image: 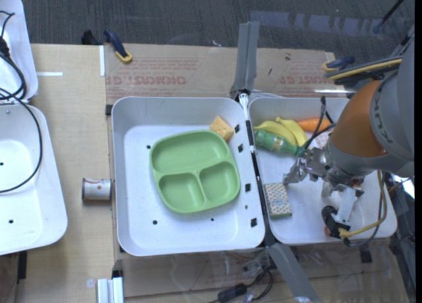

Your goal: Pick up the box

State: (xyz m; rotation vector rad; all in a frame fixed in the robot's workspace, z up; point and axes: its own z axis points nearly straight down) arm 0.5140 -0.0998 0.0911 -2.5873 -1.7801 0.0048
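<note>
The box (277,201) is small and flat, with a speckled green and tan face. It lies on the floor of the right bin (310,229), against the bin's left wall. My gripper (298,173) hangs low over the right bin, just up and to the right of the box and apart from it. The grey arm with its orange band (356,133) reaches in from the right. The box rests by itself on the bin floor.
In the right bin behind the gripper lie two bananas (285,130), a green bottle (273,141) and an orange item (313,124). The left bin (132,163) bears a green divided plate (195,171) and a yellow block (222,127). A small can (97,189) lies on the bench.
</note>
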